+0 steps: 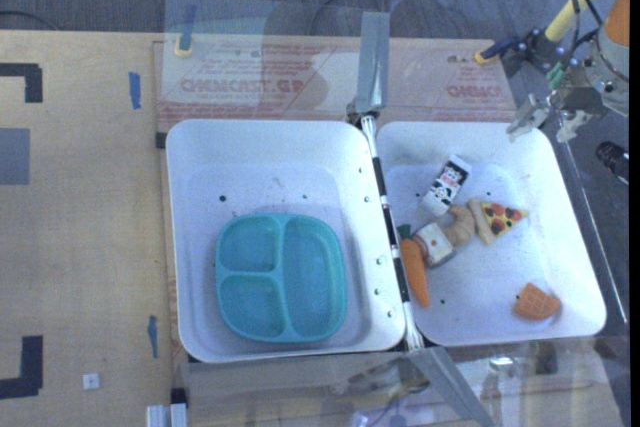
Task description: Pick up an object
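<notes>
Claw (548,113) hangs spread and unladen over the right bin's (575,215) upper-right rim, clear of the pizza slice toy (497,216) cluster mid-bin.

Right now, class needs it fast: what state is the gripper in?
Gripper: open, holding nothing, above the right bin's far right corner.

Toy carrot (414,272) against right bin's (575,215) left wall

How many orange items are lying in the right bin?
2. A carrot lies along the right bin's left wall near the front, and an orange wedge sits in the front right corner. Another could be hidden in the central cluster.
</notes>
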Controlling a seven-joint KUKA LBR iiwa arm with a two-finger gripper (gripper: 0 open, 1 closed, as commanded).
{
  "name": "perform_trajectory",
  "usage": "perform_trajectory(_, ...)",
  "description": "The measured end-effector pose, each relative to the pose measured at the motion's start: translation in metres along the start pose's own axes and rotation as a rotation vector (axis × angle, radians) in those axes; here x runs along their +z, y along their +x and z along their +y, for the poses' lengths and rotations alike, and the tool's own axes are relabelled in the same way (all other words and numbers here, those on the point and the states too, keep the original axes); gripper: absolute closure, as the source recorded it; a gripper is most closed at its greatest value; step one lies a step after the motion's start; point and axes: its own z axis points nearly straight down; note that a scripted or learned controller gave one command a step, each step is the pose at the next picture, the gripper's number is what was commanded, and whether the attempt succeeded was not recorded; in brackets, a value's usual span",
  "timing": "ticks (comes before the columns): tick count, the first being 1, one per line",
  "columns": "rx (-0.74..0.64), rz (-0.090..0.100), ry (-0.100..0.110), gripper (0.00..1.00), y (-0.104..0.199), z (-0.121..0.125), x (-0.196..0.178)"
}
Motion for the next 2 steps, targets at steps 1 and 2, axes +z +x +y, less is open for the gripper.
perform_trajectory(1,0.109,0.000,0.000,0.00,0.023,-0.033,0.126)
perform_trajectory(2,0.100,0.001,-0.001,0.00,0.013,-0.064,0.141)
